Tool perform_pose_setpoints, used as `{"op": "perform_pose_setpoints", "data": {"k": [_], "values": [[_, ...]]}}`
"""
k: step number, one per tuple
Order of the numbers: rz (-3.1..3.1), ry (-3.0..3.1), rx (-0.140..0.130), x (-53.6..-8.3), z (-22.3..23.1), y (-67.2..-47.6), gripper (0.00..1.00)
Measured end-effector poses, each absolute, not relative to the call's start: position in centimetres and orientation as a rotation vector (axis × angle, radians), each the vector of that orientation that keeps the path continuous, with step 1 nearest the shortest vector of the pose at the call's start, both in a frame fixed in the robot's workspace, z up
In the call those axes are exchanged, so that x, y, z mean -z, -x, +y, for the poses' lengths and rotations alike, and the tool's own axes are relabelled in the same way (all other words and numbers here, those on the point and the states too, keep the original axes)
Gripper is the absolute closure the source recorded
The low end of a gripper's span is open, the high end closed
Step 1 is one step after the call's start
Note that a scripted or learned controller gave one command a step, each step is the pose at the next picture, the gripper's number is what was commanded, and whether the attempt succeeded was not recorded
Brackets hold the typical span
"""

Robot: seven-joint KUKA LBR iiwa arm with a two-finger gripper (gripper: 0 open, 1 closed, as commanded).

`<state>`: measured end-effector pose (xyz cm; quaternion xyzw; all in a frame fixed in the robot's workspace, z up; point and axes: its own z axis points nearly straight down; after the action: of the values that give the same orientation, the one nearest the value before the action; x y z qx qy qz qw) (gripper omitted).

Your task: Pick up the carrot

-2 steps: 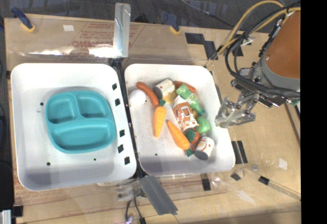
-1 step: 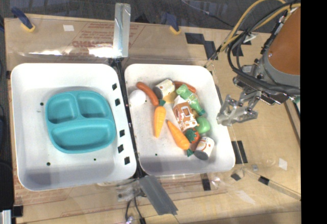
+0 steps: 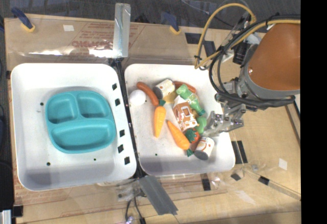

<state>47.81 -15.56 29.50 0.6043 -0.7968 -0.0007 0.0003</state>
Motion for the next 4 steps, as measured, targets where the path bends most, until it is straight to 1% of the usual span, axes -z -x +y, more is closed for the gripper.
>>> {"op": "perform_pose_setpoints", "data": {"k": [2,3,4], "values": [[-2.493,-1.914,-0.001,-31.5,-15.3,-48.1,1.0],[-1.916,-2.492,0.0,-29.7,-11.7,-52.4,1.0],[-1.522,-2.747,0.01,-24.2,-3.7,-55.1,1.0]]}}
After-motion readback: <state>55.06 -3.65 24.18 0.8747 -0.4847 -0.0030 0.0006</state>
